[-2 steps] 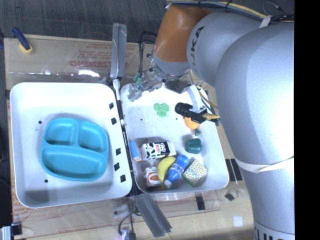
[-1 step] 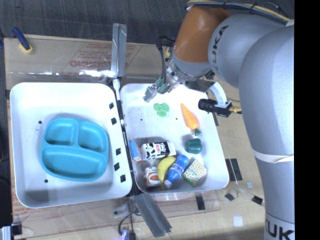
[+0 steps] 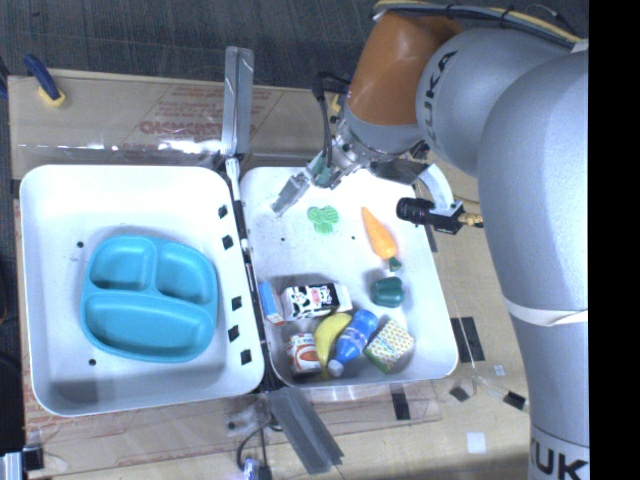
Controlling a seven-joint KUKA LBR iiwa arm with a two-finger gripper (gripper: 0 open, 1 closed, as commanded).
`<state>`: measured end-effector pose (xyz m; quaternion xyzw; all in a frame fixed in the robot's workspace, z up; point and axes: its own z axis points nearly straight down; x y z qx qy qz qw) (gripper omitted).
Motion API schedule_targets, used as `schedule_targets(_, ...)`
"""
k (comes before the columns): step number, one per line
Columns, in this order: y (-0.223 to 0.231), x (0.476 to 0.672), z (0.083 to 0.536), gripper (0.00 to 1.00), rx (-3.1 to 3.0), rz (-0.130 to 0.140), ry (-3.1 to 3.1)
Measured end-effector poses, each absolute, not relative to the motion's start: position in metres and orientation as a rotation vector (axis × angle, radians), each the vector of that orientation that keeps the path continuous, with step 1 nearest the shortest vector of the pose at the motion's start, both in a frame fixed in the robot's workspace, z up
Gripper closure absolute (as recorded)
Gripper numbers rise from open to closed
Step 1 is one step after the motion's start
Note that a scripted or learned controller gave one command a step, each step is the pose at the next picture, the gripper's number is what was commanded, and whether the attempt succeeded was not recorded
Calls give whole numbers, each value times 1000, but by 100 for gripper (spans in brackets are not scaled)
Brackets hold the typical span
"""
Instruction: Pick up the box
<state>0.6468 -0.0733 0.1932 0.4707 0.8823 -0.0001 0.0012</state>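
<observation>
Grey arm (image 3: 520, 168) fills the near right. Its gripper (image 3: 295, 190) hangs over the right bin (image 3: 432, 268), grasping nothing; whether released or clenched cannot be told. Well below it, the box (image 3: 310, 298), cow-printed, lies flat among toys. Likely light, crushable card; grip its long sides.

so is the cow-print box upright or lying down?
Lying down: the cow-print box rests on its long side on the right bin's floor, beside the banana.

A blue tray (image 3: 150, 298), an orange carrot (image 3: 379, 233), and a seemingly cow-patterned black-and-white box (image 3: 310, 298).
</observation>
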Motion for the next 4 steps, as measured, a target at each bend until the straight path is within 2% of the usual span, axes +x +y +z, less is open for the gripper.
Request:
schedule_targets(1,-120,622,92,0,1433,-1,2797)
schedule_targets(2,-119,623,102,100,1427,-1,2799)
schedule_targets(3,-41,652,194,100,1395,1,2814)
schedule_targets(4,-40,653,204,100,1386,0,2817)
